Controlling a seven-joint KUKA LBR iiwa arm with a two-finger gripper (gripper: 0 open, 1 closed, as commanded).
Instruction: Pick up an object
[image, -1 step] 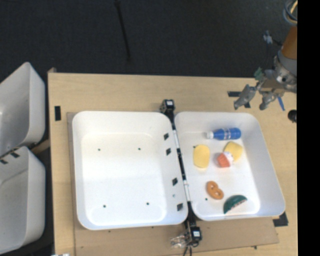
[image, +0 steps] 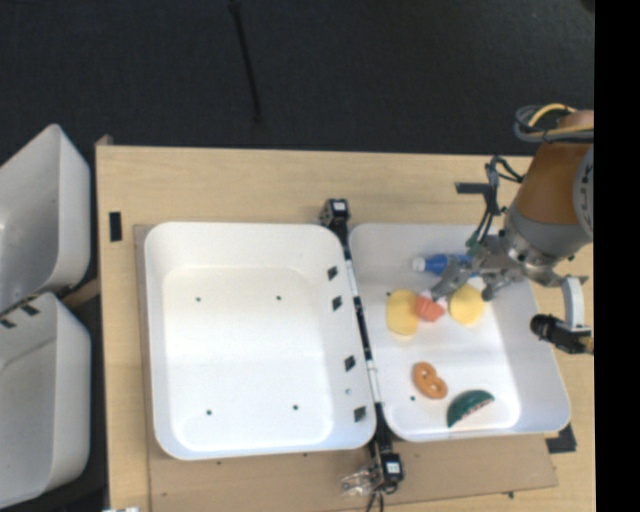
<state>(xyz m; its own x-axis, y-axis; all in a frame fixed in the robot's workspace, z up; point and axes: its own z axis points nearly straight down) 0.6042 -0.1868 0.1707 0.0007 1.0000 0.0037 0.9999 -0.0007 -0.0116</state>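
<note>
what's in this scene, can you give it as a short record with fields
left bin: white, shallow
right bin: white, holds the objects
objects: two yellow pieces, red piece between them, blue item, orange pretzel-shaped piece, dark green piece
arm: reaches in from the right, over the right bin
gripper: low by the red and yellow pieces; grasp cannot be told

Beneath the tool (image: 462, 283) lie a blue bottle-like object (image: 437, 264), a small red piece (image: 431, 309) and a yellow lump (image: 466, 306). A second yellow lump (image: 402, 313) sits just left; an orange pretzel shape (image: 430, 380) and dark green wedge (image: 469, 405) lie further below.
</note>
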